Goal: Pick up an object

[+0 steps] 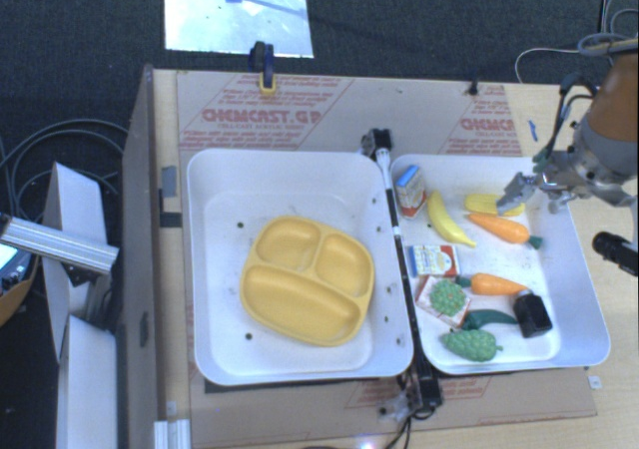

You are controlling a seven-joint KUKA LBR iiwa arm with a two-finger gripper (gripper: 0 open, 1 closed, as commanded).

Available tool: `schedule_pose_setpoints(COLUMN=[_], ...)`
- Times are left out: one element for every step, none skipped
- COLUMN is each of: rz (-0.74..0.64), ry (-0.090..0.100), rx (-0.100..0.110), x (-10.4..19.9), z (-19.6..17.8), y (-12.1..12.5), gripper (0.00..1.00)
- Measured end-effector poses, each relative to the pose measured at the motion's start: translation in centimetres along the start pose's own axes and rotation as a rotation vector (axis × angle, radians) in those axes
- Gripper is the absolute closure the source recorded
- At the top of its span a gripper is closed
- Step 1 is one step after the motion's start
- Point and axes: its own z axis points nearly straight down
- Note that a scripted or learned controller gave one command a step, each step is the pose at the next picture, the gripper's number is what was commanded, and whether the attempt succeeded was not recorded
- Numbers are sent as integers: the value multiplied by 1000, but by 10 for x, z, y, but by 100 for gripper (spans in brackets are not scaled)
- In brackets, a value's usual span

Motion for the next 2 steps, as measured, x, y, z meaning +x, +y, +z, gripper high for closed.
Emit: schedule_pose_setpoints(rz=[-7,-3], ry=[4,1], rx=[4,-3], x=[71,66], z=[114,97], y=[18,19], gripper=[0,100])
